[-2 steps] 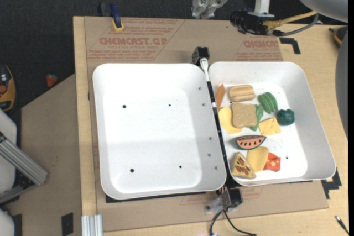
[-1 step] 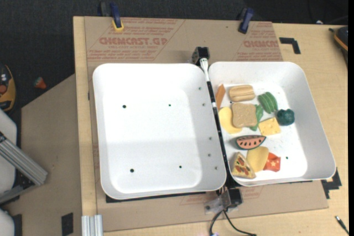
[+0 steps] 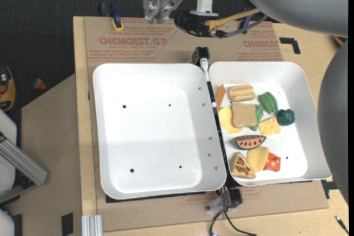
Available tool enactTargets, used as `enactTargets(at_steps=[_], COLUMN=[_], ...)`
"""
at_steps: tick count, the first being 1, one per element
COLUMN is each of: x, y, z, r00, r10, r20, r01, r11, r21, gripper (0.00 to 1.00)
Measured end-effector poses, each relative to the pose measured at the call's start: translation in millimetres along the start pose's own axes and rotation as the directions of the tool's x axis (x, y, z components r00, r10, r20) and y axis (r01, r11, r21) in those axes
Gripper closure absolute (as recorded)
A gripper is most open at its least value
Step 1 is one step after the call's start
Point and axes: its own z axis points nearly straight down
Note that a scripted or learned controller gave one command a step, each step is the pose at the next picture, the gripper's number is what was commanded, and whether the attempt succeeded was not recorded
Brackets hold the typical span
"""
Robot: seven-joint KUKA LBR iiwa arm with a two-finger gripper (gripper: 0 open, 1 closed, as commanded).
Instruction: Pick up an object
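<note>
The robot's gripper (image 3: 157, 8) hangs high over the far edge of the bench, above the cardboard sheet (image 3: 166, 38) and well apart from both bins, with nothing visible between its fingers; whether they are spread or closed cannot be told from this angle. Every candidate for the pick lies in the right bin (image 3: 296, 77), crowded toward its left wall: a bread slice (image 3: 244, 115), a hot dog bun (image 3: 241, 92), a watermelon wedge (image 3: 250, 142), a pizza slice (image 3: 241, 166), a green pepper (image 3: 268, 101) and several more toy foods, many touching one another. The left bin (image 3: 149, 130) lies alongside. The likely trouble is the crowding (the pieces are flat and packed edge to edge): fingers descending here may straddle two items, skid off a low piece, or strike the bin wall beside the pile, and come up bare.
</note>
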Motion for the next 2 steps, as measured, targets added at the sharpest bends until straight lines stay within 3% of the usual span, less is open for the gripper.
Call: enactTargets(at_steps=[1,2], x=[-6,-6], y=[20,-15], z=[-102,37], r00=[1.0,1.0], r10=[0.007,0.01], r20=[-0.004,0.005], r01=[-0.007,-0.01], r11=[1.0,1.0], r21=[-0.024,0.006], gripper=[1.0,1.0])
